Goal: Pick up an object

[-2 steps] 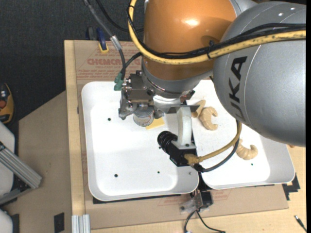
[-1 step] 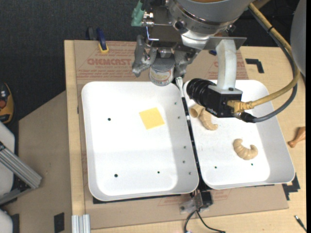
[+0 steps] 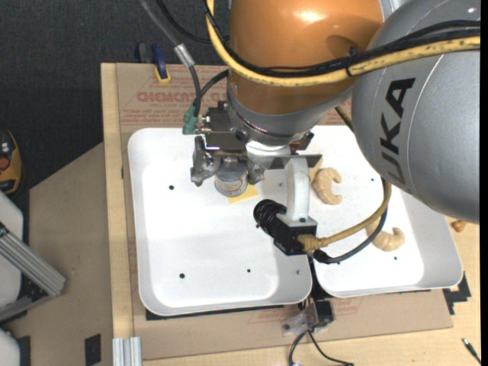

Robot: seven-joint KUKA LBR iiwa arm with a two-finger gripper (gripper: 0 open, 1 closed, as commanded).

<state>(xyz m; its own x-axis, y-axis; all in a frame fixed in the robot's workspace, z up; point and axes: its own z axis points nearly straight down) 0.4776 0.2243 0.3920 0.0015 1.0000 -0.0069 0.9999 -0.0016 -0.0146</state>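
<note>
Over the left bin (image 3: 175,258), up near its 12 o'clock edge, the gripper (image 3: 229,180) is hanging low with the big orange band (image 3: 305,36) and grey arm (image 3: 427,105) looming right above it. Honestly the wrist hardware blocks so much that I can't tell how the hand is set, wide or pinched, so no call from me on that.

Just under the gripper, at about its 6 o'clock, a small yellow piece (image 3: 242,195) pokes out on the bin floor. It looks like it's touching or right beside the gripper's underside, but whether anything is actually grabbed I can't say.

Over in the right bin (image 3: 427,273) there are two tan curved objects. One tan piece (image 3: 329,185) sits toward 10 o'clock of that bin, near the divide between the bins. The other tan piece (image 3: 390,240) lies more toward the middle, roughly 5 o'clock from the first, well apart from it.

A black camera-ish block (image 3: 284,227) hangs off the wrist at 4 o'clock from the gripper, with a yellow cable (image 3: 358,231) looping off it across the right bin. Both bins sit on a cardboard sheet (image 3: 122,166).
</note>
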